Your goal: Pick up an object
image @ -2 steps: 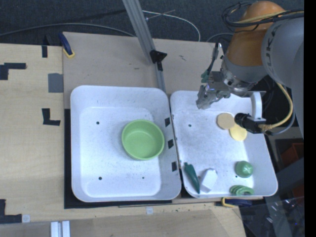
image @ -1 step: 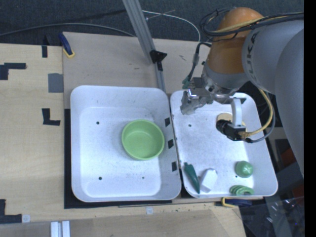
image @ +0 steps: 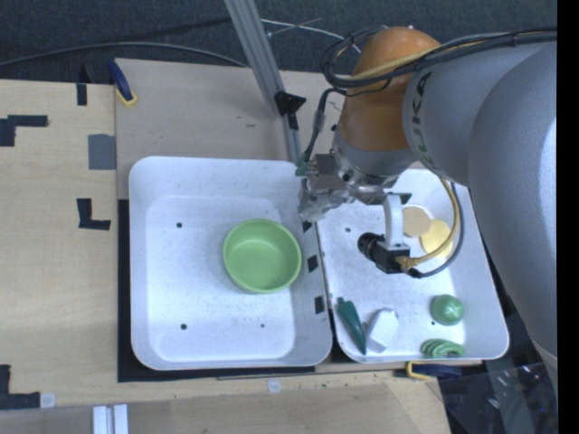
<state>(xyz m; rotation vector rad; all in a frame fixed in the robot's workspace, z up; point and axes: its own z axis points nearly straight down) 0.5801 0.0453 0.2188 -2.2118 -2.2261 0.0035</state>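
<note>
Green bowl [image: 262,256] is my pick as the likeliest target: biggest item, nothing around it, closest to the claw. It sits upright, mouth up, right of centre in the left bin [image: 172,269], apart from every wall, so its rim is reachable from above. That bin rests on the desk [image: 54,269] and the bowl looks like the only thing in it. Claw [image: 312,204] hangs over the divider where the two bins meet, upper middle of the frame, just up and right of the bowl and apart from it. Nothing visible in it; can't tell if it's apart or together from this angle. Right bin [image: 412,301] holds the small stuff, all bunched at its lower end: a dark green tool [image: 351,325] lying flat near the divider, a white block [image: 382,327] just beside it, a green ball [image: 446,309] further right, and a flat green disc [image: 443,348] against the bottom rim. A pale yellow piece [image: 437,236] lies higher up, partly hidden by the wrist. Guess: those are harder grabs, being small and near walls.
</note>
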